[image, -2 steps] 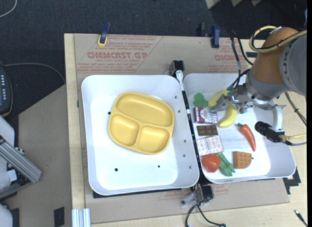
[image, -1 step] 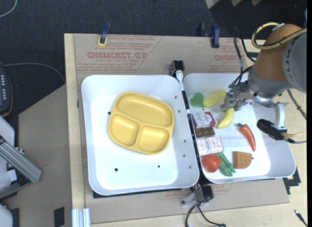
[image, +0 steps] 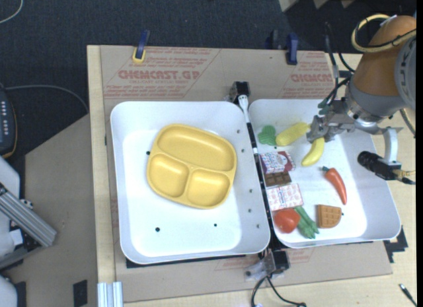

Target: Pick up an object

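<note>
Tool point(image: 322, 132) sits low over the right bin point(image: 382, 223), directly above the small banana point(image: 312, 153), apparently lined up for a grasp. Cannot tell its state; banana lies in the bin.

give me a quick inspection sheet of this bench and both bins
surface: two white bins, left bin and right bin, on a cardboard-covered bench
job's things: yellow banana, yellow corn, red pepper, tomato, waffle, two snack packets, all in the right bin
clutter: yellow divided plate in the left bin
grippers: tool low over the banana, grasp not clear
cables: cable at front edge
surroundings: dark carpet
</note>
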